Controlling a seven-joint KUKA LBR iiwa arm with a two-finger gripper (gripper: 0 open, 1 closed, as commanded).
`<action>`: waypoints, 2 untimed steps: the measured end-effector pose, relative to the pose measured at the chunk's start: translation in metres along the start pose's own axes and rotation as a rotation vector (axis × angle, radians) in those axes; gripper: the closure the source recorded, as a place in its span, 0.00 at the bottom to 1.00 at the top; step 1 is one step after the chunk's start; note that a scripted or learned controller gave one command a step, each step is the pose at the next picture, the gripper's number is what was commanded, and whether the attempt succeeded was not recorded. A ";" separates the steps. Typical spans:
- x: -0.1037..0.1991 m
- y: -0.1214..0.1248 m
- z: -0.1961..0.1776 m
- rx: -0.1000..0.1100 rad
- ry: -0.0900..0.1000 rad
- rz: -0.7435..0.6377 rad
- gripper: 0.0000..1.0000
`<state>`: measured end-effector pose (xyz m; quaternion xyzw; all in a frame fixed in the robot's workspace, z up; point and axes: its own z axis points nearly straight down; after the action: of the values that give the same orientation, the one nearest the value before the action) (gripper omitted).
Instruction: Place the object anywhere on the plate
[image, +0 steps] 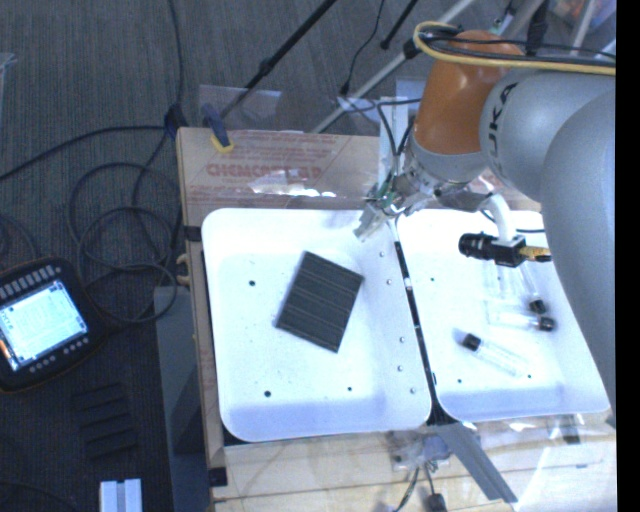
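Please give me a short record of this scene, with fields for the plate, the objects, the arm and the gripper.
plate: dark ribbed rectangular plate, lying tilted in the left bin
objects: several small clear items with black caps in the right bin, none on the plate
arm: grey arm, reaching over the bins' far edge
gripper: gripper near the divide between bins; finger state cannot be told

Dark grey carpet (90, 90) covers the floor, crossed by looping black cables (110, 225). A handheld control pendant (40, 322) with a lit screen lies on it at the left. The wooden counter (280, 165) stands at centre. Tripod legs (370, 70) slant behind it. Light is bright and even.
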<state>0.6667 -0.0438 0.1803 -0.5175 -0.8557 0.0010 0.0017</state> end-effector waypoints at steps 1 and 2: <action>0.000 0.000 0.000 0.000 0.000 0.000 0.00; 0.060 0.034 0.000 0.000 -0.001 -0.170 0.00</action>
<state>0.6684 0.0254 0.1805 -0.4429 -0.8966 0.0010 0.0013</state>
